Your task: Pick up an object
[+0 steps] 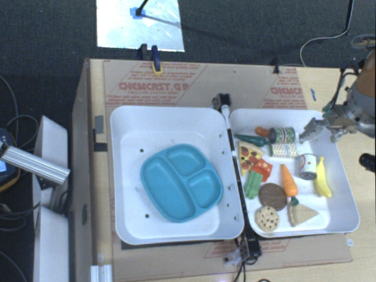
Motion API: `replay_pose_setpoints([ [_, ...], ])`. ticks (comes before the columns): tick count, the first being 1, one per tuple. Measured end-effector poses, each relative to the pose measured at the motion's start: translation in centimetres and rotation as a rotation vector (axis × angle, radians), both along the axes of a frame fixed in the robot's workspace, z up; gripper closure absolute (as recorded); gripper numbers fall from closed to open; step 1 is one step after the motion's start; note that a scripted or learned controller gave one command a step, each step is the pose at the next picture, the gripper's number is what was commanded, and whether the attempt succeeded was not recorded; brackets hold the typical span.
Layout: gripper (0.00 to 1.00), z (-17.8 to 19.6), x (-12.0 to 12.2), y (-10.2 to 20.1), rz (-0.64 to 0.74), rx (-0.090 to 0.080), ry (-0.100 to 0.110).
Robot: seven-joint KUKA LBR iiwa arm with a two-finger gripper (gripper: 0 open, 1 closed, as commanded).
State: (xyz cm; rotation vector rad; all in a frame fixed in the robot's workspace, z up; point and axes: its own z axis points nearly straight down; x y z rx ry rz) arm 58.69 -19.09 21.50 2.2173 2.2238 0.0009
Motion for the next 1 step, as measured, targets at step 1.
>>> replay_pose_setpoints([
  [1, 0.0, -11.63, -1.96, 7.22, -0.003, -0.003, -0.013],
])
